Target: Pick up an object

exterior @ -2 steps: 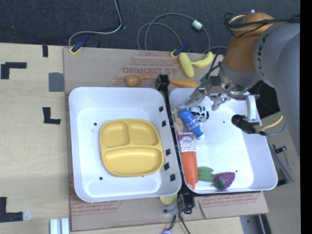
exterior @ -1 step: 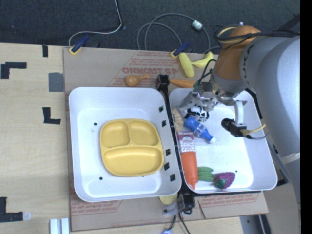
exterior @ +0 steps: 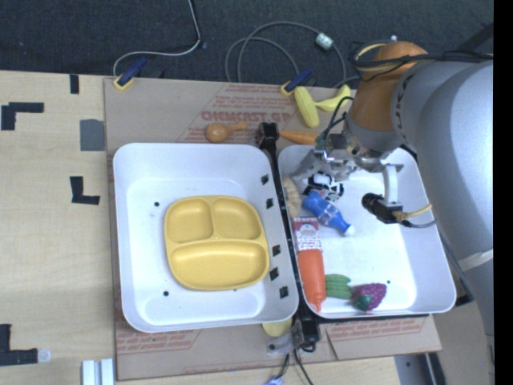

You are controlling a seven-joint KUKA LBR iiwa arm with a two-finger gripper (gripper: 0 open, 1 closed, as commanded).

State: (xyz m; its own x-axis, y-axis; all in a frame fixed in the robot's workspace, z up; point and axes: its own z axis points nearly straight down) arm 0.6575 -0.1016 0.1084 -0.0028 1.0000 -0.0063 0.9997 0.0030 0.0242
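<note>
Grey arm [exterior: 457, 143] bulk sits nearest the lens, upper right, orange band above the wrist. Gripper [exterior: 327, 173] low over the right bin [exterior: 409, 295], far-left part; cannot tell its state, nothing visibly held. Blue bottle [exterior: 326, 212] lies just toward the near side of the gripper, long axis slanting down-right. Past it along the bin's left wall: a red-labelled packet [exterior: 306, 235], then orange carrot [exterior: 312, 277], green piece [exterior: 337, 285], purple berry [exterior: 369, 296]. Left bin [exterior: 136, 215] holds a yellow divided plate [exterior: 216, 241]. Likely next: short drop onto bottle, gripping across its width.
</note>
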